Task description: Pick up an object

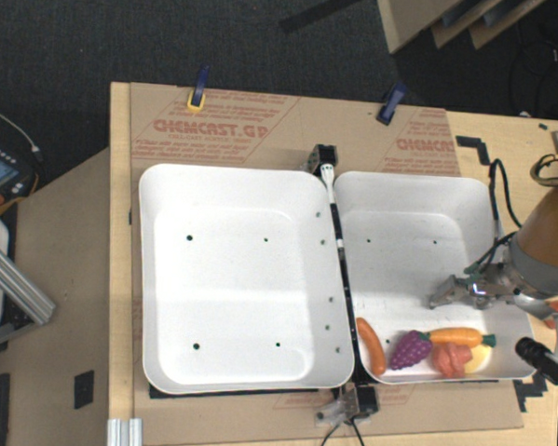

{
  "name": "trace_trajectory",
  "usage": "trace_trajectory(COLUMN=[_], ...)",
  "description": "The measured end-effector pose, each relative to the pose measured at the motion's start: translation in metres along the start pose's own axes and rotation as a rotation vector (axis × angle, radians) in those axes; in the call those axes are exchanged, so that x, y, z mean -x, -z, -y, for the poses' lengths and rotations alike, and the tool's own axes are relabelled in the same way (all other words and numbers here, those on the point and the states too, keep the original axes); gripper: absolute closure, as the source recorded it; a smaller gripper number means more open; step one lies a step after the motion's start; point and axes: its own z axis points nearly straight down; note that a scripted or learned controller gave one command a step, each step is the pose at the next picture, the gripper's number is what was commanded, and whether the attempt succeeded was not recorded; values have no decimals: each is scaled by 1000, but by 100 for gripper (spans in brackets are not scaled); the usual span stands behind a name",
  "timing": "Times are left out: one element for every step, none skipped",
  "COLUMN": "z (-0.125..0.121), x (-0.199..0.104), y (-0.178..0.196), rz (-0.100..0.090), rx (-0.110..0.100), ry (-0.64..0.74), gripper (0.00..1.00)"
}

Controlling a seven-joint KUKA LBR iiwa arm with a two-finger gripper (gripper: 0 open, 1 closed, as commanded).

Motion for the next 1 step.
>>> trace_trajectory(z=[-28], x=[13], y=[17], rz=[-2], rx=[2], ry=[1], gripper=[0])
